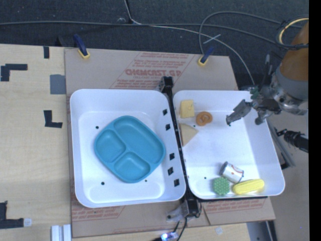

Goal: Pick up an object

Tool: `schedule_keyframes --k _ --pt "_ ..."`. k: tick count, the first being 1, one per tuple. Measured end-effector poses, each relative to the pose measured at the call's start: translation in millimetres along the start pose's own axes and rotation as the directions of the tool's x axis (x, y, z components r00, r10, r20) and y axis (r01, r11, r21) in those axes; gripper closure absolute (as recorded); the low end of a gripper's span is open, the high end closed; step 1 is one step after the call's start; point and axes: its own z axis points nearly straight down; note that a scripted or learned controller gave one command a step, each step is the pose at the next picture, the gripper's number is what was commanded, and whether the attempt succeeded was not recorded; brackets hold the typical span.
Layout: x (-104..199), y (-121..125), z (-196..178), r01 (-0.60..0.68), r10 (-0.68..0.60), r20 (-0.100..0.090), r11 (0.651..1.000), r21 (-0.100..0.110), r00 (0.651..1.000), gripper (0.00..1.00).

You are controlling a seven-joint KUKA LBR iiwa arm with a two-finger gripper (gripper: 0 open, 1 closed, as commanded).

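Note:
The right bin (pixel 261 144) holds several small objects. A yellow block (pixel 187 108) and an orange ring (pixel 203 118) lie near its back left corner, with a pale wedge (pixel 188 132) just in front of them. Along the front edge lie a small silver can (pixel 231 172), a green round piece (pixel 221 186) and a yellow oblong piece (pixel 248 186). My gripper (pixel 246 118) hangs over the bin's back right part, open, with nothing between its fingers. It is to the right of the orange ring and well behind the can.
The left bin (pixel 83 134) holds a blue divided plate (pixel 129 148). A black clip strip (pixel 173 139) runs between the bins. Cables (pixel 220 31) trail across the dark floor behind the bench, and two clamps (pixel 82 49) pin the cardboard.

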Motion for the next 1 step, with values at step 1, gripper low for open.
schedule_keyframes --k 1 --pt "0.4 2.1 -6.7 0.004 -0.004 0.002 1.0 -0.012 1.0 0.0"
